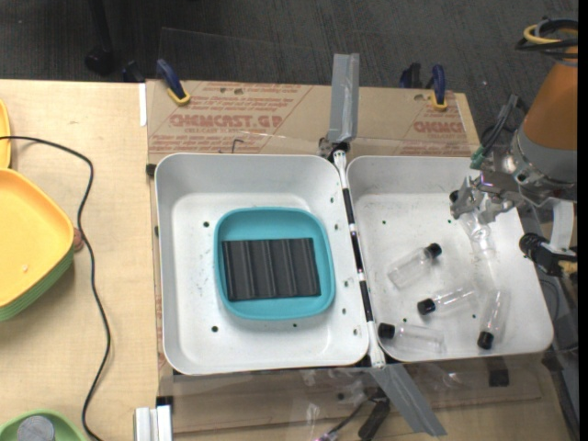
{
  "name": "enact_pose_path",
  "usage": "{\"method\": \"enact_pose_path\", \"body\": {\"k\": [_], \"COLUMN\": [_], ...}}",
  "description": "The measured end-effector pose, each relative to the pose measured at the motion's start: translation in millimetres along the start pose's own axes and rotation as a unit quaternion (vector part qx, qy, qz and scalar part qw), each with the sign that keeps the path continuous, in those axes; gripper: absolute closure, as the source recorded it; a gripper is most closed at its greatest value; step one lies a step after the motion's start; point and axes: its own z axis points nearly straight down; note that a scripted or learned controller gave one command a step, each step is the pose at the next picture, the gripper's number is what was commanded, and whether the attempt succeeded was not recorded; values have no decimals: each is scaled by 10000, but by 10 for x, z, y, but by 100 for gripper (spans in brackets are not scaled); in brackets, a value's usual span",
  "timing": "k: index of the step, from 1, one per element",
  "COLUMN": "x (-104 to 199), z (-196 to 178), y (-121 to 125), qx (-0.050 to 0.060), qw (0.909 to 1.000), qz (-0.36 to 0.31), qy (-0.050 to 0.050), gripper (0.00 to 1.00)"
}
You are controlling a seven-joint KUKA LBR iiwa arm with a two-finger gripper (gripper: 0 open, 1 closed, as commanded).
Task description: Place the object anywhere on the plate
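Note:
A teal plate (273, 263) with a dark ridged centre lies in the left bin (184, 246). Several clear vials with black caps lie in the right bin (395, 191): one (412, 265) near the middle, one (448, 299) below it, one (412, 336) at the front, and one (491, 318) at the front right. My gripper (474, 200) hangs over the right bin's far right part, beneath the orange band. Another clear vial (480, 240) shows directly below the gripper; whether it is held or lying on the bin floor is unclear.
Cardboard (239, 118) with clamps lies behind the bins. A metal divider (344, 108) rises between them. On the wooden bench at the left sit yellow plates (28, 237) and a black cable (92, 274).

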Motion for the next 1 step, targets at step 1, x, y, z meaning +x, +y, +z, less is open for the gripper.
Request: {"method": "enact_pose_path", "body": {"k": [1], "x": [0], "z": [0], "y": [0], "qx": [0], "qw": [10000], "qz": [0], "qy": [0], "gripper": [0]}}
